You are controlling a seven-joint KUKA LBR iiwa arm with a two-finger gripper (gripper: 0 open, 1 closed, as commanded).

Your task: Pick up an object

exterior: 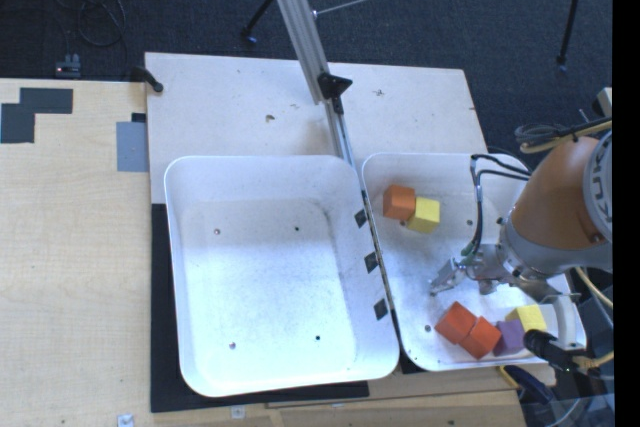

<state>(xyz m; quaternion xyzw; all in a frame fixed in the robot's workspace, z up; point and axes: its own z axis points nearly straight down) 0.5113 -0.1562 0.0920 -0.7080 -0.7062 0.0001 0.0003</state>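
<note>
Orange shows twice on the arm's side of the bench: in the band above the wrist and in the blocks lying in the right bin (385,177). The gripper (447,277) hangs low inside that bin, its metal fingers pointing toward the divider, and from here I cannot tell whether the jaws stand wide or narrow; nothing shows between them.

Counting the blocks, I make five, all in the right bin. Beyond the jaws, toward the far rim, sit two: one orange block (399,203) and one yellow block (425,214), touching each other, well apart from the fingers. Just below the jaws, near the front rim, sits a cluster of three: a red-orange block (466,328), close under the fingertips but apart from them, a purple block (509,336) just beside it, and a second yellow block (529,318) against the purple one, under the arm's wrist.

So two yellow, two orange or red-orange, one purple.

The left bin (200,185) lies on the far side of the divider from the jaws.
</note>
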